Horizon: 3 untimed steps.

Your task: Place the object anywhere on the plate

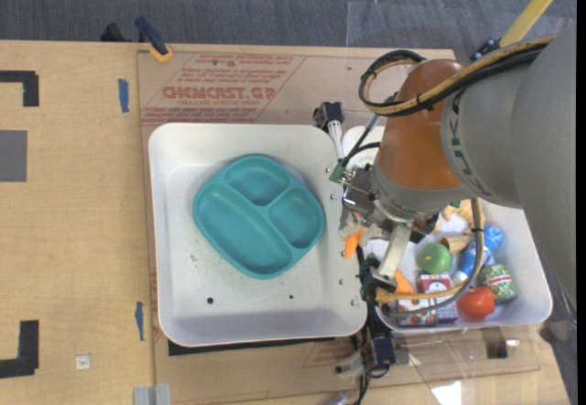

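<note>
Fixed overhead slant onto both bins (183,307)

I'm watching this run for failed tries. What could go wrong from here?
1. The toys in the right bin lie packed together, green ball close to red tomato. A grasp may slip or catch two.
2. The plate covers only part of the left bin, so a drop may land on the bin floor.
3. The arm hides part of the right bin, so a grasp is hard to check.
</note>
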Each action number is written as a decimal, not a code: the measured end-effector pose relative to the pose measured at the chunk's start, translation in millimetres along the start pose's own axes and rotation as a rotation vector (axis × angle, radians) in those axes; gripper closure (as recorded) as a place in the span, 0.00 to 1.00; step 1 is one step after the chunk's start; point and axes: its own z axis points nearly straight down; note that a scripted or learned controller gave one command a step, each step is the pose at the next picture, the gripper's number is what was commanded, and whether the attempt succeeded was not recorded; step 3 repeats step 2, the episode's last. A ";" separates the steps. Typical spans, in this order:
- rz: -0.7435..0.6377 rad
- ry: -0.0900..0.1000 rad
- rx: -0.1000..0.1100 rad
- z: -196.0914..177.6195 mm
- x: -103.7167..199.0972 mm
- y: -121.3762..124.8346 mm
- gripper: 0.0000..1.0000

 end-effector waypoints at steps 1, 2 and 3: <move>0.274 0.001 -0.001 -67.5 82.2 -40.9 1.00; 0.274 -0.001 -0.001 -67.2 81.1 -40.3 0.00; 0.274 -0.001 -0.001 -67.2 81.1 -40.3 0.00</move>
